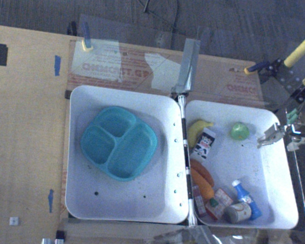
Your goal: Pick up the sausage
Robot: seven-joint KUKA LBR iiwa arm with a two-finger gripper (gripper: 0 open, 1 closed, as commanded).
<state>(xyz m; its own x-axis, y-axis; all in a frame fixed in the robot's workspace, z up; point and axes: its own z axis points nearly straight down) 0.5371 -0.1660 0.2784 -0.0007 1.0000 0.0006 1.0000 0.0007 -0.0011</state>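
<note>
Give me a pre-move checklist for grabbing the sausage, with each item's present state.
1. Sausage located, right bin, by its left wall: ok.
2. Sausage top uncovered: ok.
3. Room around it: not ok; small carton above, packets below, wall beside.
4. Gripper above sausage: not ok; it is at the bin's upper right rim.
5. Fingers open: cannot tell.
6. Gripper carrying nothing: cannot tell.

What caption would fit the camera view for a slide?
Gripper at the right bin's far edge, apart from the orange sausage; a teal divided plate lies in the left bin.
</note>
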